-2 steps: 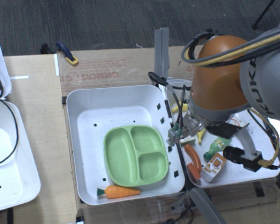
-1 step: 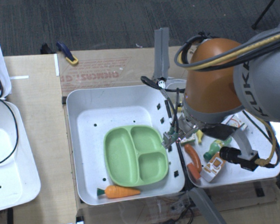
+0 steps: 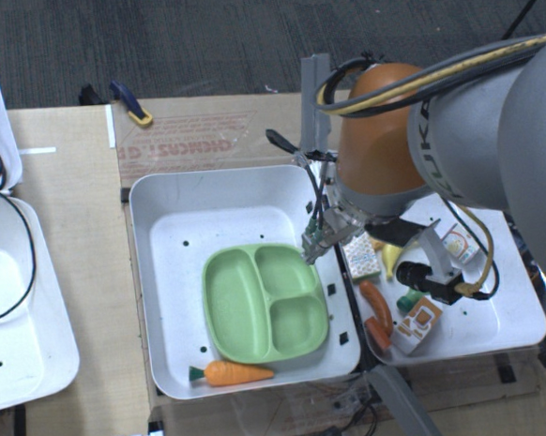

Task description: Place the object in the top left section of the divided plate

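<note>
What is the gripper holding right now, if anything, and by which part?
It cannot be told. The gripper hangs by the top right rim of the green divided plate, with nothing visible between its tips; the view is too cluttered to be sure.

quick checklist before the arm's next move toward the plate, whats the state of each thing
1. Green divided plate lies flat in the left bin: ok.
2. All three plate sections bare, top left included: ok.
3. Gripper sits over the plate's upper right rim, not over the top left section: not ok.
4. Object between its fingers: cannot tell.
5. Carrot lies on the bin floor below the plate, apart from it: ok.
6. Other items are piled in the right bin, under the arm: ok.
</note>
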{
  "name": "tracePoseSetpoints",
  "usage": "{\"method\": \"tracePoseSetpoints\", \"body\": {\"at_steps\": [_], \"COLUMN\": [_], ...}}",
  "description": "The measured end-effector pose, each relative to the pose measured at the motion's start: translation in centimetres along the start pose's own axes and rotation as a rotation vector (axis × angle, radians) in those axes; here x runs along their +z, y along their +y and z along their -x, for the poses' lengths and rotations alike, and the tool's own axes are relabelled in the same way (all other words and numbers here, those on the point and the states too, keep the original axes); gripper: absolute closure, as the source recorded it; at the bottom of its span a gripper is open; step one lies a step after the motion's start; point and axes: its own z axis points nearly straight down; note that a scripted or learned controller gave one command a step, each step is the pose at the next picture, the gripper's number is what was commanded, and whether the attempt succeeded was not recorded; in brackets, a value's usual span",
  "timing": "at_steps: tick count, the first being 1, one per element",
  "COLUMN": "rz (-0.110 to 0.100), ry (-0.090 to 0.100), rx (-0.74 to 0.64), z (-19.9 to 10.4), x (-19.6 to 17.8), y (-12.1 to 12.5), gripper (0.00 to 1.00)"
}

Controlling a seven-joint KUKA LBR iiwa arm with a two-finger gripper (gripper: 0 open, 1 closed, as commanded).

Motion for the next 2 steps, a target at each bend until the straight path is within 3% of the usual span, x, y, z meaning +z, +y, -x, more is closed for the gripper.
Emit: {"method": "tracePoseSetpoints", "body": {"at_steps": [1, 2], "rz": [0.0, 0.001], "ry": [0.002, 0.0], "rx": [-0.021, -0.062], "z": [3.3, -1.1], "x": [0.0, 0.0], "y": [-6.1, -1.9], "gripper": [1.0, 1.0]}}
